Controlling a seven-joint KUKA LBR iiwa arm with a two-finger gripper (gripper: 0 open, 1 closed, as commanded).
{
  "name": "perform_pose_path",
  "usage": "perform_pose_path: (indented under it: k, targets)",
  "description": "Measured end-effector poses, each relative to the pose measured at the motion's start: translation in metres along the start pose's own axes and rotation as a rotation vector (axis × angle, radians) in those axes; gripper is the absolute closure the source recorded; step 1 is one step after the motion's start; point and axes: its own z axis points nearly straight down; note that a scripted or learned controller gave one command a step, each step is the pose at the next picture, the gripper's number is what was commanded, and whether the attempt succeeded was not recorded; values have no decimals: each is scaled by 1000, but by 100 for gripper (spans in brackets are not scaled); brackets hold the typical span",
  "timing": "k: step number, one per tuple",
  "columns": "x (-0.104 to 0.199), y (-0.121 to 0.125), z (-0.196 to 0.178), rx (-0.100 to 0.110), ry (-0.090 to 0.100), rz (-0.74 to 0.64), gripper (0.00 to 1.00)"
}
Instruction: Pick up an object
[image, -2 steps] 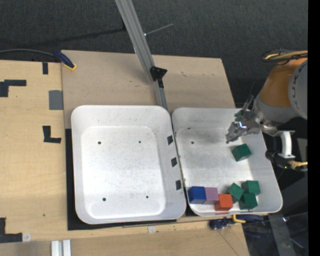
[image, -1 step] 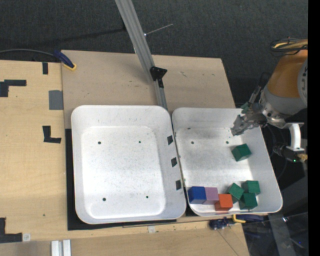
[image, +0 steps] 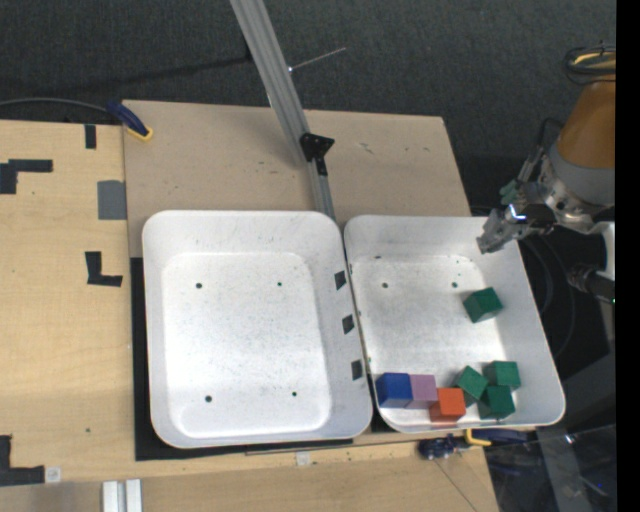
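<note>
The right bin holds several small blocks. One green block lies alone near its right side. Along the front edge sit a blue block, a lilac block, an orange block and a cluster of green blocks. My gripper hangs over the bin's back right corner, above and behind the lone green block, with nothing seen between its fingers.
The left bin lies beside the right one, a raised rim between them. A slanted metal pole with a black clamp runs down to the bins' back edge. A blue and yellow clamp lies at the bench's back left.
</note>
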Motion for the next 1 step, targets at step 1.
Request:
perform_pose_path:
  k: [1]
  targets:
    - [47,8,-7,4,3,-4,100]
